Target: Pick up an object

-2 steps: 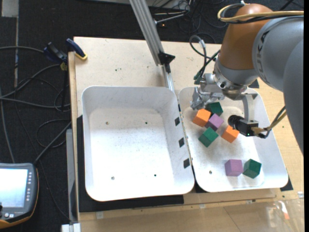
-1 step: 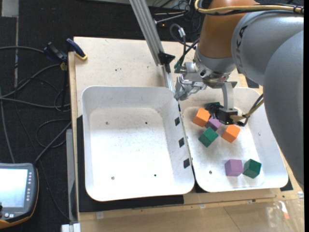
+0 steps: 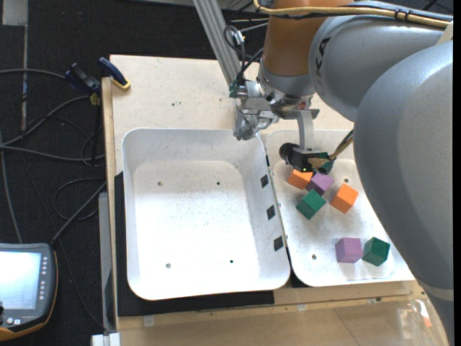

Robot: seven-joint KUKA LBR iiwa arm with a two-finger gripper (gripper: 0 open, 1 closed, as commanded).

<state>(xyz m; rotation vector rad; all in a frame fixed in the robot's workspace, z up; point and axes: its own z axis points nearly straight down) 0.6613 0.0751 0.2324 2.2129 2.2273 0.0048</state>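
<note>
We locate the claw (image 3: 247,128) over the far right corner of the left bin (image 3: 187,215), beside the right bin (image 3: 310,236). We cannot tell how far it is open or whether it holds anything. In the right bin, toward the far edge, an orange block (image 3: 300,179) touches a pink block (image 3: 322,183); a green block (image 3: 310,205) and a second orange block (image 3: 344,197) lie just beside them. Toward the near edge, a purple block (image 3: 348,250) sits against a second green block (image 3: 376,251). Both bins rest on the counter (image 3: 166,85).
</note>
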